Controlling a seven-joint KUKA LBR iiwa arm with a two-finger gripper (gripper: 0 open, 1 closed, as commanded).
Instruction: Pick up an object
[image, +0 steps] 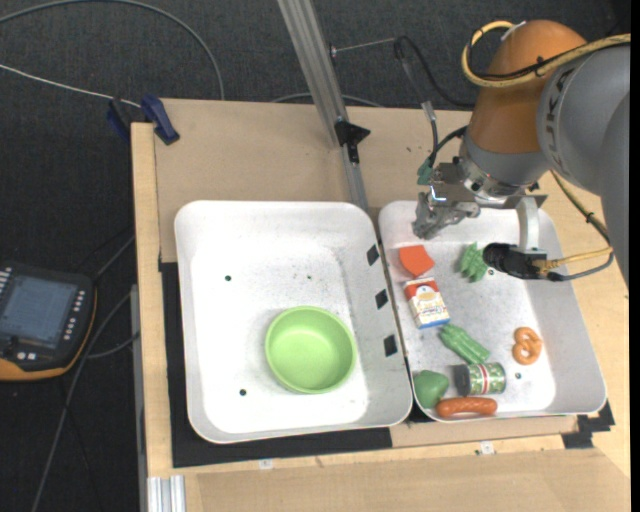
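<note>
From above, the gripper (437, 222) hangs over the right bin's (585, 375) far end; whether it is wide or narrow cannot be told. Just below it lies an orange block (417, 260), then a small carton (427, 303), its label unreadable.

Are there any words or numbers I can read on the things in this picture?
No text reads clearly.
Small carton: printed front, too blurred to read.
Can: red and green label, too small to read.
Handheld screen left of the bench: display too blurred to read.
</note>
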